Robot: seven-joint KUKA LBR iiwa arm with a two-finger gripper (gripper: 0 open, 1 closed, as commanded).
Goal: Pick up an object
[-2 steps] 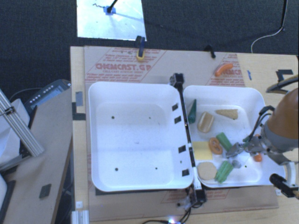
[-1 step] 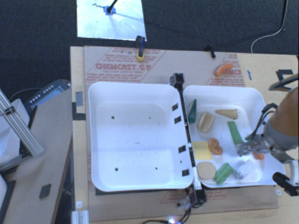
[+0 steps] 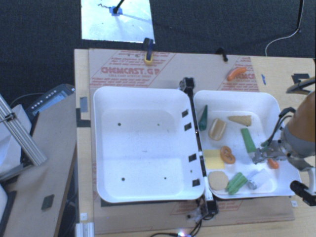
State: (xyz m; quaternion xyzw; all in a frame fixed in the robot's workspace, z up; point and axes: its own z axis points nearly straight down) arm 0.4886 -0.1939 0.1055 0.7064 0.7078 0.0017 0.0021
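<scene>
Small orange piece [image 3: 273,164] lies in the right bin [image 3: 266,101], near its right wall, touching the gripper [image 3: 262,156]; whether the fingers are apart or together cannot be told. Its long axis is unclear at this size. Just left, a green stick [image 3: 248,139] runs lengthwise up the bin. The left bin [image 3: 143,95] offers bare white floor.

The grey arm with its orange band reaches in from the right edge, wrist bent low; its two-finger metal claw [image 3: 260,156] points leftward.
</scene>
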